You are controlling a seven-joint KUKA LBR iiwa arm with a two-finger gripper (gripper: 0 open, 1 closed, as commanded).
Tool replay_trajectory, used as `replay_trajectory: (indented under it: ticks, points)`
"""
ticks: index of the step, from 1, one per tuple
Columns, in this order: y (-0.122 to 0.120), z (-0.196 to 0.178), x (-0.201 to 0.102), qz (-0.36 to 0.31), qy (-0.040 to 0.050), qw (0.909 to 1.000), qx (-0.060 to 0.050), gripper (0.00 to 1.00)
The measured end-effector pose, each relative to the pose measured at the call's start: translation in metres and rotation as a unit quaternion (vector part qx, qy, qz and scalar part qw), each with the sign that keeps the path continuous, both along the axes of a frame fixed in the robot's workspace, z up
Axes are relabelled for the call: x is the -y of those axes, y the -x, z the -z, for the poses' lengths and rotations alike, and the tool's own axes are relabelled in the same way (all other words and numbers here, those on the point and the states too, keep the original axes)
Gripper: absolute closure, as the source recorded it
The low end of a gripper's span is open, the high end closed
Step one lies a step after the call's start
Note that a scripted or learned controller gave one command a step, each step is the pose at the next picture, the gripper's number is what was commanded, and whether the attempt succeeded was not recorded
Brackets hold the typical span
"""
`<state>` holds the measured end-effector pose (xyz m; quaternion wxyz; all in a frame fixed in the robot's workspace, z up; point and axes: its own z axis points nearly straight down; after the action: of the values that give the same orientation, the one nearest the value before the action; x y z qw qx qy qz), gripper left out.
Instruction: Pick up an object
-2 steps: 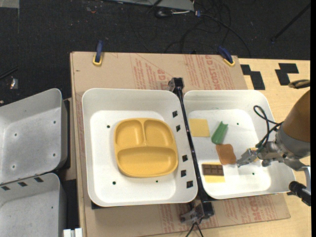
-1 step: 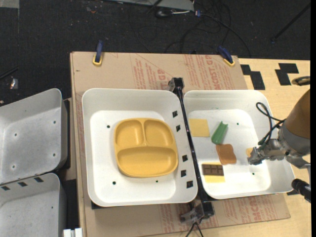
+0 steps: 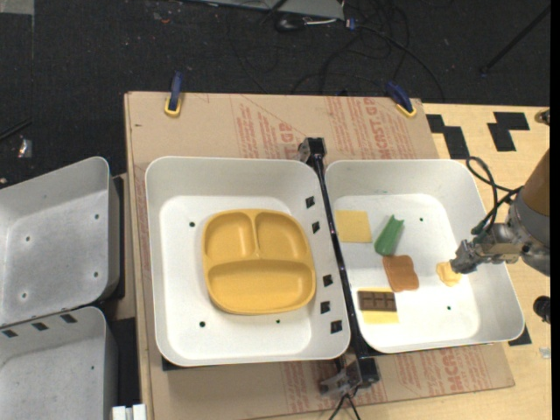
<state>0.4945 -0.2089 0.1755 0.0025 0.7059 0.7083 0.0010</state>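
Chocolate-topped block (image 3: 378, 305) lies nearest camera, left of and below gripper (image 3: 461, 265). Far left of gripper: yellow divided plate (image 3: 259, 262) in left bin (image 3: 166, 234). Closer, in right bin (image 3: 490, 318): pale yellow square (image 3: 353, 227), green piece (image 3: 389, 234), brown slab (image 3: 401, 273). Small yellow piece (image 3: 448, 275) sits at gripper tip, touching or just below. Finger opening: cannot tell; no grasp visible. Step: closing in on yellow piece. Next: descend, close, lift. Cardboard (image 3: 227, 129) print reversed, unreadable.
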Motion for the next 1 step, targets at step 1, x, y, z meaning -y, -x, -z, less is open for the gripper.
replay_trajectory:
  ticks: [1]
  points:
    - [-0.0117, -0.0542, -0.0023, 0.000, 0.0003, 1.0000, 0.001, 1.00]
